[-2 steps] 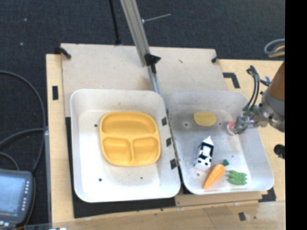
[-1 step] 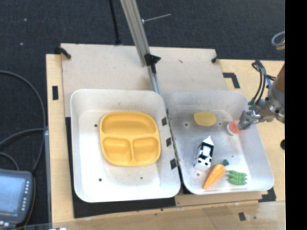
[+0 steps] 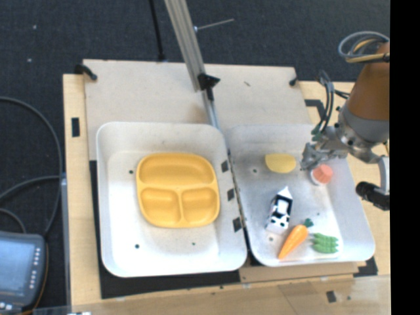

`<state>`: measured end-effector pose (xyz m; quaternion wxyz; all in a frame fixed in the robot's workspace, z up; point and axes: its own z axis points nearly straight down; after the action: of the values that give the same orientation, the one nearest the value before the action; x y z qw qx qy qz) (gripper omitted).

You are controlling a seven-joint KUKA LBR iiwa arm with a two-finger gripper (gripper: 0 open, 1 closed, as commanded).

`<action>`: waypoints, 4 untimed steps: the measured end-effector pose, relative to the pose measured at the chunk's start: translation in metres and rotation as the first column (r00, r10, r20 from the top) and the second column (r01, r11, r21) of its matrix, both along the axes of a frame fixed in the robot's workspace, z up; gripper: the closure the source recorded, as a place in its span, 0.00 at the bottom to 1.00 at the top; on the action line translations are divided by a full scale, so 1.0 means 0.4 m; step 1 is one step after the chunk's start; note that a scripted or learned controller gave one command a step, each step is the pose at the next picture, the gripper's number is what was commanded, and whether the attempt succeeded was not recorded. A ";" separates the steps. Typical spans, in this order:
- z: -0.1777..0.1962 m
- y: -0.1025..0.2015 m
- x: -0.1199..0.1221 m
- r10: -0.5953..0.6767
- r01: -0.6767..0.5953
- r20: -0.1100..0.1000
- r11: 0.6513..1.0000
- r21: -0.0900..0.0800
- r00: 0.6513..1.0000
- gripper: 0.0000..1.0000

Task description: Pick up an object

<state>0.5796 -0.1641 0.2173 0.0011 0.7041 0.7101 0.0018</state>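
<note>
Reaching into the right bin [image 3: 341, 238] from the right of the frame, the arm is working at the approach step of a pick, judging by its low stance over the objects. The gripper [image 3: 314, 161] is hanging at centre right, just above a small pink-orange round item [image 3: 322, 174] and just right of a yellow lemon-like piece [image 3: 281, 163]; whether its jaws are parted or closed cannot be told, and nothing is seen between them. The wrist is pointing downward and leftward, its orange band sitting at the upper right. A black-and-white cow-patterned carton [image 3: 280, 213], a toy carrot [image 3: 293, 241] and a green toy vegetable [image 3: 324, 243] are lying lower in the same bin. The left bin [image 3: 118, 254] is bearing a yellow divided plate [image 3: 177, 189]. The next move probably calls for centring over one item, descending, and closing squarely.
</note>
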 end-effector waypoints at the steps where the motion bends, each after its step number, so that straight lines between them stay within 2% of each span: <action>1: -0.006 0.119 0.056 -0.001 0.001 -0.002 1.000 0.000 1.000 1.00; 2: 0.019 0.225 0.097 -0.002 0.002 -0.001 1.000 0.000 1.000 1.00; 4: 0.001 0.480 0.155 -0.002 0.002 -0.002 1.000 0.000 1.000 1.00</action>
<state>0.6414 0.0278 0.2178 0.0002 0.7047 0.7095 0.0010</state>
